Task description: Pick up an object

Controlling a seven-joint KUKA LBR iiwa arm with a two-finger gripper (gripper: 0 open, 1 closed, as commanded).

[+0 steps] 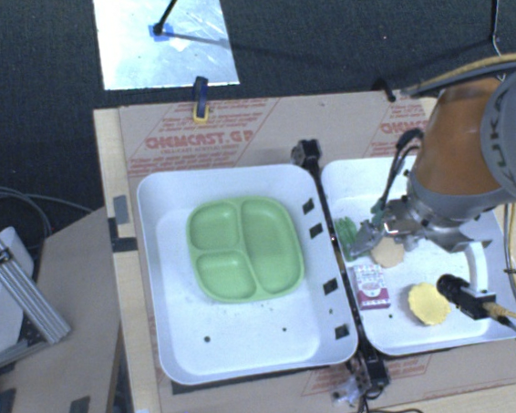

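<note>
The arm (467, 147) reaches in from the right over the right bin (358, 177), wrist bent down and leftward. Its tool (368, 235) sits low near that bin's left wall; whether it is open or gripping anything cannot be told. Just beside it lies a green item (345, 231), long axis running up and down the view. Below are a tan piece (389, 254), a red-and-white packet (371, 286) and a yellow round object (427, 304). The left bin (177, 347) holds a green divided plate (245, 249).
</note>
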